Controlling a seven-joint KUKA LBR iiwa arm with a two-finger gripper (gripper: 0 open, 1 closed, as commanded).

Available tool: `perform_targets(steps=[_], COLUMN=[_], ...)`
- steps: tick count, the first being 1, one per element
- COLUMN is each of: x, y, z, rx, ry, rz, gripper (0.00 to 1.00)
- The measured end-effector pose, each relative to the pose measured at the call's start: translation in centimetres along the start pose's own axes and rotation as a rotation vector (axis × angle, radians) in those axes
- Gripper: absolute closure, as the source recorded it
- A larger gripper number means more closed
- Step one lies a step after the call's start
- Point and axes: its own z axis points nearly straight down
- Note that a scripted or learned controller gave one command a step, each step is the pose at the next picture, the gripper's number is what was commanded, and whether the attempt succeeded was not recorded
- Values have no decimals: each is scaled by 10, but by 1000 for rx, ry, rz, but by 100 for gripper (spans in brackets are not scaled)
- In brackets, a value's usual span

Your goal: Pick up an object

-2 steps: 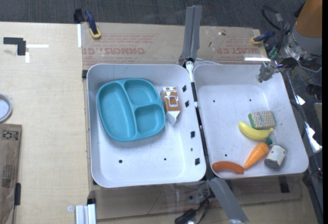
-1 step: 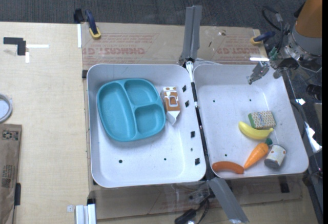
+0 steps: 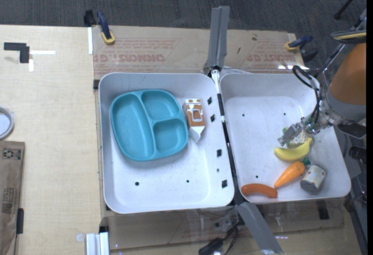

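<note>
Fingers of the gripper (image 3: 293, 133) sit low in the right bin (image 3: 256, 108), directly over the upper end of the banana (image 3: 293, 150); whether they are spread or closed cannot be told, and nothing shows between them. Just below the banana lies a carrot (image 3: 289, 174), tilted, with a grey cup (image 3: 312, 178) on its side to the right. A red sausage (image 3: 259, 190) rests near the front wall. In the left bin (image 3: 157, 189), a blue tray (image 3: 149, 124) lies with a small orange-and-white packet (image 3: 194, 116) touching its right edge.
</note>
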Motion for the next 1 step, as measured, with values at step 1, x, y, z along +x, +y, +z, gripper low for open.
perform_targets(steps=[1], x=[-22], y=[34], z=[16], rx=[0], ry=[-1], rz=[60], gripper=[0])
